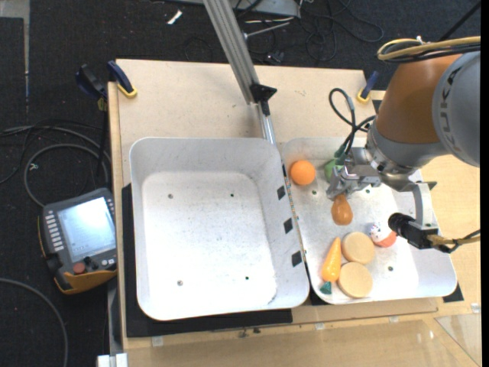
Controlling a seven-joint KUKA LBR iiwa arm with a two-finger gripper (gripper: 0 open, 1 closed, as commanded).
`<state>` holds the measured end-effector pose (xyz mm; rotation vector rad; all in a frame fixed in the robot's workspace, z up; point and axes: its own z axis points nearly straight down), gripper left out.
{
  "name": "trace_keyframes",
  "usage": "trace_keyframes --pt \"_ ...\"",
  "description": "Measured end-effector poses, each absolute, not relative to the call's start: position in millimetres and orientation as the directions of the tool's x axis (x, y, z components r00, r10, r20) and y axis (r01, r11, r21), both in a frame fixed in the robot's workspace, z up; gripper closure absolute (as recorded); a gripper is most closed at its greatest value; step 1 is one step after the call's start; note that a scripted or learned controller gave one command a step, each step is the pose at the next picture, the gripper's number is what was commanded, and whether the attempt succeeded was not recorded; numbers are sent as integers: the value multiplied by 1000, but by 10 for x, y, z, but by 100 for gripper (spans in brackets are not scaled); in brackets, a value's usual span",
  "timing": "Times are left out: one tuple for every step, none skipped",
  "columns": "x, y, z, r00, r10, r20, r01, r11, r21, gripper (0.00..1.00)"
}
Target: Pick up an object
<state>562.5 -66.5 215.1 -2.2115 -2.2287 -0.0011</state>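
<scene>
Currently the arm [428, 113] is low over the right bin [435, 281], reaching in from the right, with the gripper [341, 190] just above a brown egg-shaped piece [341, 212]. Grip state: cannot tell, since the wrist body hides the business end from this angle. Nothing looks lifted; the brown piece seems to sit on the bin floor. Candidates all lie in the right bin: orange ball [302, 172] near the left wall, something green [333, 168] partly tucked under the wrist, carrot [331, 260] touching two tan discs [357, 264] at the front, and a small red-and-white item [381, 236] to the right. Left bin [153, 159] is not in play. My read: approach or descent step, aimed at the brown piece, pick not yet done. Next move calls for a clean close centred on it, then a straight lift. Risk: it is rounded and smooth-looking, so it could squirt out sideways; the green thing close by could get nudged or caught.
</scene>
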Motion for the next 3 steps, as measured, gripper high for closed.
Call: trace_keyframes --pt "5451 -104 2271 -9 1000 3 1000 9 0 100" --pt "5407 359 2267 -8 1000 2 1000 8 -1 100" --pt "5234 825 2200 -8 1000 1 1000 8 -3 100"
